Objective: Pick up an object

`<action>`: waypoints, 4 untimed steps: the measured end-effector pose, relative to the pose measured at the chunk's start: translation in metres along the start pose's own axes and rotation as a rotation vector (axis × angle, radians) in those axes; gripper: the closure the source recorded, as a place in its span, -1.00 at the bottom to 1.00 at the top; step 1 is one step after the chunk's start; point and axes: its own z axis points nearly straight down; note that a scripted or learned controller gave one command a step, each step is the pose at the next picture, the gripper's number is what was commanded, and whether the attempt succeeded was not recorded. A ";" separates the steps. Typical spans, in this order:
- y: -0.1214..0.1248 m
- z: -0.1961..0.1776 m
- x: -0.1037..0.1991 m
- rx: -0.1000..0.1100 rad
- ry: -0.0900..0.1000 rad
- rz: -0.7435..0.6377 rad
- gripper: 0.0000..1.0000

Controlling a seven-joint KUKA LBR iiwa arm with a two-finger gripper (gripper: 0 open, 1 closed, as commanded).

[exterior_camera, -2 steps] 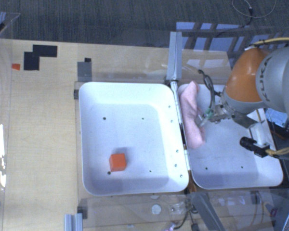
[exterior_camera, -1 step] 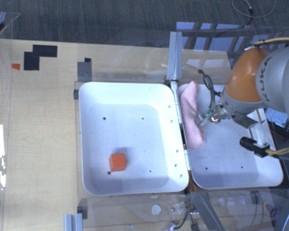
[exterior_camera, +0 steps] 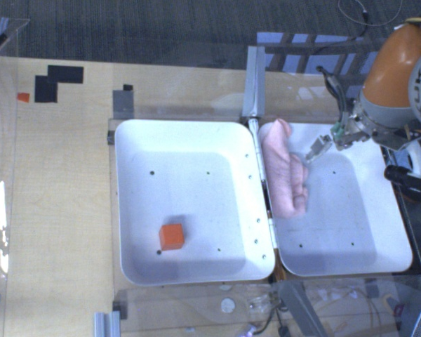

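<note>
A pink folded cloth [exterior_camera: 283, 178] lies along the left wall of the right bin [exterior_camera: 351, 258], stretched from the far corner toward the middle. A small orange cube [exterior_camera: 172, 236] rests on the floor of the left bin [exterior_camera: 189, 146], near its front left. My gripper [exterior_camera: 314, 150] reaches in from the upper right and hangs over the far part of the right bin, its tip just right of the cloth's upper half. Nothing is seen held in it.
The two bins meet at a shared divider [exterior_camera: 263, 188]. The arm's orange band [exterior_camera: 400, 55] and wrist sit above the right bin's far right corner. Black and orange markers [exterior_camera: 52, 83] lie on the wooden bench at far left.
</note>
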 end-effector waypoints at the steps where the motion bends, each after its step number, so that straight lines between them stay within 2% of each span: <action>1: -0.006 0.071 0.021 -0.001 0.000 -0.009 -1.00; 2: -0.001 0.077 0.046 -0.007 -0.005 -0.004 -1.00; 3: 0.050 0.079 0.027 0.006 0.002 0.146 -1.00; 4: -0.009 0.077 0.050 -0.007 -0.003 -0.046 -1.00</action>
